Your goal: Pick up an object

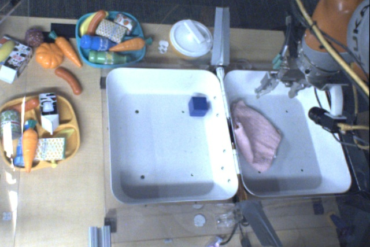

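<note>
Bench: a wooden top (87, 194) carried two white bins, the left bin (167, 182) and the right bin (312, 176), with toy food (110, 37) off to the left.
Gripper: the gripper (279, 85) hung over the right bin's far edge, fingers spread apart with nothing between them.
Cloth: a pink cloth (255, 135) lay crumpled in the right bin, near its left wall.
Cube: a blue cube (198, 106) sat in the left bin (well apart from the gripper).
Relation: the cloth lay below and slightly left of the gripper in the view, its long axis running from upper left to lower right.
</note>
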You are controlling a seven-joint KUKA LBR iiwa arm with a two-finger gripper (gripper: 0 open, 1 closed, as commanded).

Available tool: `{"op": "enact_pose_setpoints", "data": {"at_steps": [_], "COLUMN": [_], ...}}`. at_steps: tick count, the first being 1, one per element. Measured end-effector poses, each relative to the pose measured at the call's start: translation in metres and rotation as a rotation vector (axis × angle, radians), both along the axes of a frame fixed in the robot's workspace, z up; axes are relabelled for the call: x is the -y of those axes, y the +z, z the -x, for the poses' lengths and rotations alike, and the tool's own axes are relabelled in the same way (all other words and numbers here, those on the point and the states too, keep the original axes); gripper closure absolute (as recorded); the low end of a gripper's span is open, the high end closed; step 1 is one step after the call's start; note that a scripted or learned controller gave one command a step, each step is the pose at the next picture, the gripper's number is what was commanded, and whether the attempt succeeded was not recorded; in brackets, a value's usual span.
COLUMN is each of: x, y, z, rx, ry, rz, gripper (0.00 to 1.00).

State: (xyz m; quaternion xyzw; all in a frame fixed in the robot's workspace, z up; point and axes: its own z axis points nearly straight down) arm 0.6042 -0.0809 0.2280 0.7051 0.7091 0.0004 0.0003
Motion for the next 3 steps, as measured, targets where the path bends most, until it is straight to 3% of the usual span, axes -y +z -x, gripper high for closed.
{"op": "enact_pose_setpoints", "data": {"at_steps": [1, 2, 3], "x": [0.03, 0.065, 0.086], "y": [-0.087, -0.137, -0.138], "z": [0.01, 0.03, 0.004], "rx": [0.0, 0.014, 0.012], "ry": [0.11, 0.173, -0.254], "rz": [0.0, 0.003, 0.001], "gripper": [0.0, 0.0, 0.0]}}
